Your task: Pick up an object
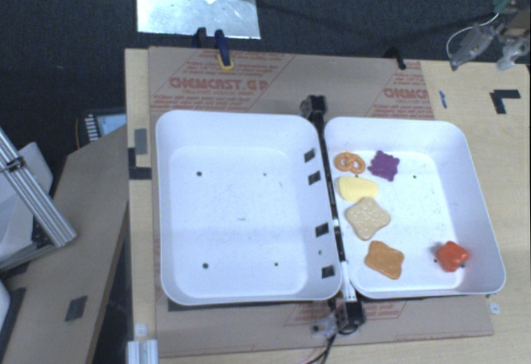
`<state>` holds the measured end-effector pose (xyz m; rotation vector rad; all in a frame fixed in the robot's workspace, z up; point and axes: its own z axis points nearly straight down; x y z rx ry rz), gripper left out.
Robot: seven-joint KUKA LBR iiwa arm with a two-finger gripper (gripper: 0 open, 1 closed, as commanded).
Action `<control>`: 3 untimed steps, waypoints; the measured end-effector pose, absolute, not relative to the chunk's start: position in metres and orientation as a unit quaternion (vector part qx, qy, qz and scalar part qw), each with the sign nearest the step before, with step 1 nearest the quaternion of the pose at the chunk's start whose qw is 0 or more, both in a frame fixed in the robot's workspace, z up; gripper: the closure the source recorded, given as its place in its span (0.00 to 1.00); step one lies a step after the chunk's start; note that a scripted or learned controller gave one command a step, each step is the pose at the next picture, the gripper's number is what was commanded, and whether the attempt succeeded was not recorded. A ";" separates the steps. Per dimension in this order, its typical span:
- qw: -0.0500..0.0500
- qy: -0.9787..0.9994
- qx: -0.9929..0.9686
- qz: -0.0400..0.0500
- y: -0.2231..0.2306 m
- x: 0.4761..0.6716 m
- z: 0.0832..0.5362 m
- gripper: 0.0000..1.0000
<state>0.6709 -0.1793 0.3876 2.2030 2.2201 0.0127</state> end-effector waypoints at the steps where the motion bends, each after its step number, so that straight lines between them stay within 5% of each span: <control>1: 0.004 0.711 0.704 0.002 -0.180 0.670 0.392 1.00; 2: 0.004 0.710 0.705 0.003 -0.143 0.647 0.500 1.00; 3: 0.000 0.711 0.704 0.001 -0.044 0.583 0.536 1.00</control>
